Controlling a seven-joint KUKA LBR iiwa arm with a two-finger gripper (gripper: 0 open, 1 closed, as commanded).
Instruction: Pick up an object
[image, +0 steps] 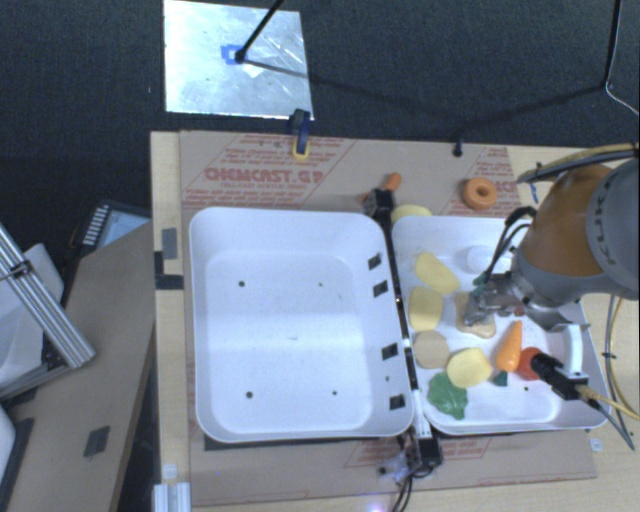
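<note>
My gripper (481, 305) reaches down into the right bin (560, 415), right over a small tan object (479, 325) near the bin's middle. Around it lie pale yellow pieces (436, 271) (425, 308), a beige round piece (431, 349), a yellow lump (469, 368), a green piece (449, 397), an orange carrot-like piece (510, 346) and a red item (530, 362). The grey arm with its orange band (575, 240) hides the bin's right part.
The left bin (290, 320) is bare white. An orange ring (481, 193) and a small orange knob (394, 182) lie on the cardboard behind the bins. A yellow-blue clamp (300, 135) stands at the back edge.
</note>
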